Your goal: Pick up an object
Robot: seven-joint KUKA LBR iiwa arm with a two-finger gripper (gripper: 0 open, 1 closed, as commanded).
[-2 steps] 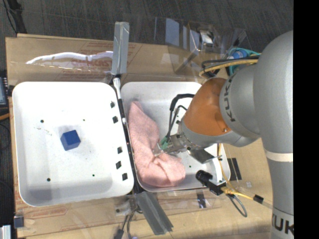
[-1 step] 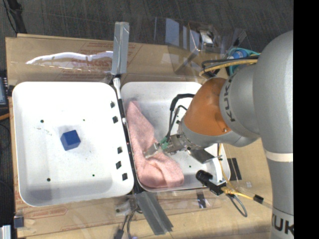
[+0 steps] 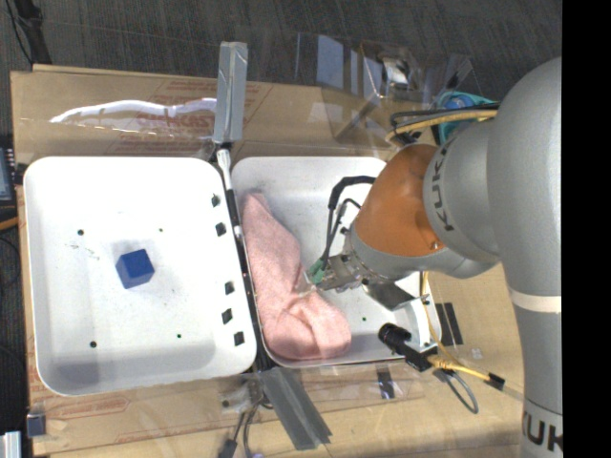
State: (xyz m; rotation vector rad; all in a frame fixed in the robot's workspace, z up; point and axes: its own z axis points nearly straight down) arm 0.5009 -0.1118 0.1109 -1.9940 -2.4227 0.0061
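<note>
Gripper (image 3: 320,277) low in right bin (image 3: 286,175), at edge of pink cloth (image 3: 282,284); claw state cannot tell. Pinch raised fold firmly, lift straight. Blue cube (image 3: 135,267) in left bin (image 3: 57,189), untouched.

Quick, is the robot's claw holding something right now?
Gripper: cannot be told; it sits low in the right bin, right at the pink cloth.

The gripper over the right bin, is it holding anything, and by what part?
It cannot be told. The gripper sits low against the edge of the crumpled pink cloth in the right white bin, with the orange-banded wrist hiding the contact.
</note>
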